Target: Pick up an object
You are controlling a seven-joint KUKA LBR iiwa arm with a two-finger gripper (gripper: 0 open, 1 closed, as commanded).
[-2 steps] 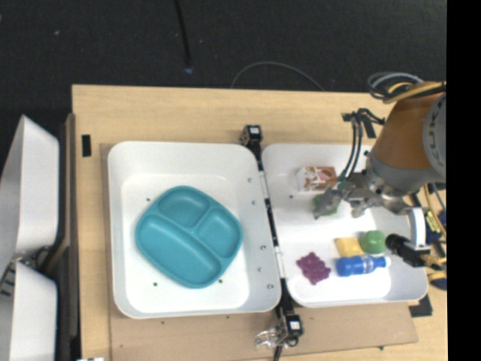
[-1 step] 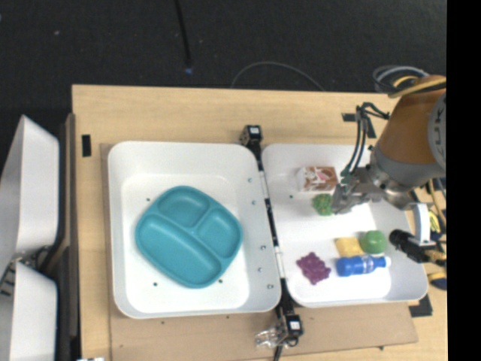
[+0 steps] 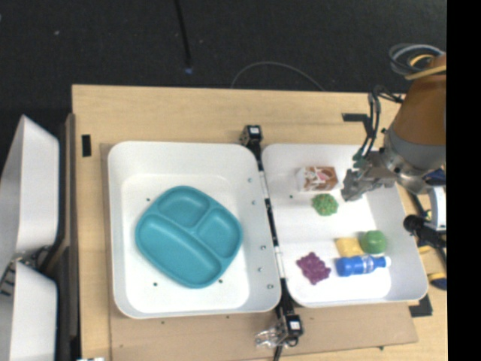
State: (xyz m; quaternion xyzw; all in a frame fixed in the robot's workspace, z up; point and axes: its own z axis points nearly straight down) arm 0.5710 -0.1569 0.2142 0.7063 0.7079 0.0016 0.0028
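- Tabletop (image 3: 173, 111): pale wood, carrying two shallow white bins side by side.
- Left bin (image 3: 124, 284): holds one teal divided plate (image 3: 189, 235), lying flat near the middle.
- Right bin (image 3: 402, 280): holds all the small items and the working end of the arm.
- Arm (image 3: 421, 122): grey with an orange band, reaching in from the right over the bin's far right corner.
- Gripper (image 3: 353, 190): low over the upper part of the right bin; whether it is spread or closed cannot be told from this angle, and nothing is seen in its grasp.
- Blue bottle (image 3: 361, 265): lying on its side, long axis left-right, near the front edge.
- Snack packet (image 3: 317, 177): red and white, flat, just left of the gripper.
- Purple grape bunch (image 3: 313, 267): left of the bottle.
- Green round toy (image 3: 373, 241) and yellow block (image 3: 347, 246): touching, just behind the bottle.
- Green leafy ball (image 3: 325, 204): likeliest target, lying just beside the gripper, toward the front and left; a short move that way and down would probably reach it.
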